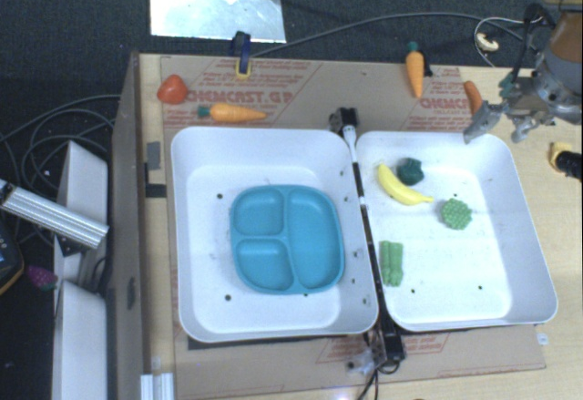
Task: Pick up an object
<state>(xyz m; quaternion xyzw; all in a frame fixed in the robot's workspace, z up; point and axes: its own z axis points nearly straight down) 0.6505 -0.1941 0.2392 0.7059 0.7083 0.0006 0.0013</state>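
Roughly, from left to right:

Left bin (196, 161): shallow and white, carrying a blue divided plate (286, 239) with three compartments; nothing else lies in it.

Worktop behind the bins: a tomato-like red toy (171, 89), a toy carrot (232, 113) lying flat, a clamp (242, 52), then a second carrot (415, 70) and a smaller orange piece (472, 96) near the right bin's far edge.

Right bin (492, 298): holds the candidates for picking. A yellow banana (403, 188) touches a dark green lump (410, 170) at the far left; a leafy green broccoli-like piece (455, 212) sits just beside them, apart; a pale green ridged vegetable (391, 262) lies alone near the divider.

Gripper (517, 116): hangs above the far right corner of the right bin, beyond the toys, holding nothing. The jaws look spread, one finger reaching toward the left and the other toward the right.

Step in hand: the approach, judging by an unloaded gripper away from any toy.

Next move: shift inward over one piece, descend, and close. The broccoli-like piece or the ridged vegetable seem easiest, each standing free.

In the way: the banana and the dark lump touch, so a grasp there risks nudging both; the bin wall crowds the near corner.
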